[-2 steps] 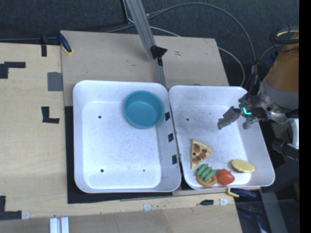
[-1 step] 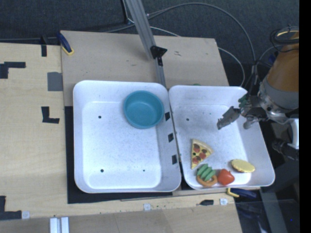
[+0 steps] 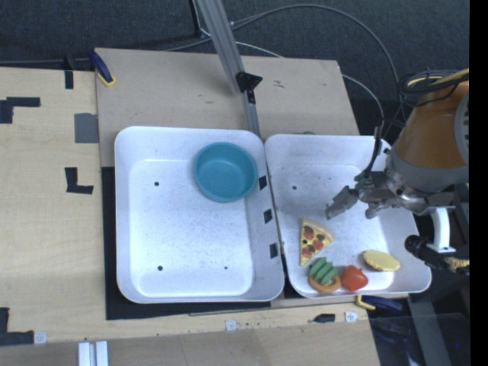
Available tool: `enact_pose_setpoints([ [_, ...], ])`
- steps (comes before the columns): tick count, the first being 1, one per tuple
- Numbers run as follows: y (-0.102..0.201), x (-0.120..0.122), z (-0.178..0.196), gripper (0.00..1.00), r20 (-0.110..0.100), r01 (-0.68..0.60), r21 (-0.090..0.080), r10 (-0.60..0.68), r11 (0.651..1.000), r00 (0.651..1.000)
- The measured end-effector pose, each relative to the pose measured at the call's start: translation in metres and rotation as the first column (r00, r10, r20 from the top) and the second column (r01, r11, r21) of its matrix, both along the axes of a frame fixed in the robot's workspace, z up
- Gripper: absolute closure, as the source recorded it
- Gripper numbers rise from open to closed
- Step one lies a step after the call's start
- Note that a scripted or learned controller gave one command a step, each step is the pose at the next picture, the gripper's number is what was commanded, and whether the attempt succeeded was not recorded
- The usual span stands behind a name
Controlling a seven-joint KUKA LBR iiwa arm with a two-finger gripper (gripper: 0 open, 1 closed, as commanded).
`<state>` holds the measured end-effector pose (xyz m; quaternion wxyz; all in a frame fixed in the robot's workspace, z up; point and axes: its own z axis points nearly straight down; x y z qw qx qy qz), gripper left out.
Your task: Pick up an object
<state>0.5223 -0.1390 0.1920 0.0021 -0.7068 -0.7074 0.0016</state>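
From the camera above the table (image 3: 53,166), two white bins sit side by side. The left bin (image 3: 152,273) carries a blue bowl (image 3: 226,171) near its far right corner. The right bin (image 3: 305,158) carries four small toys clustered along its near edge: a pizza slice (image 3: 313,241), a green piece (image 3: 323,271) with an orange base, a red piece (image 3: 353,278) touching it, and a yellow bun-like piece (image 3: 380,261) just to the right.

The arm (image 3: 431,139) reaches in from the right, and the tool (image 3: 357,202) hangs over the middle of the right bin, apart from every toy. Two dark fingers (image 3: 340,203) seem to point out from it, but whether they stand wide or narrow I cannot tell; nothing is seen between them.

As a judgement, the step in hand is the approach: no object is picked yet. The pizza slice lies nearest, below and to the left of the tool. The next move would call for shifting the tool over a chosen toy, lining the fingers across its narrow side and coming down. The slice is flat, so a grasp could slip off it; the green and red pieces touch, so a grasp there might nudge both.
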Motion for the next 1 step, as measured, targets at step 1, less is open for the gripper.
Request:
enact_pose_setpoints([
  [1, -0.0028, 0.0022, -0.0436, 0.0, 0.001, 0.001, 0.0, -0.001, 1.0, 1.0],
])
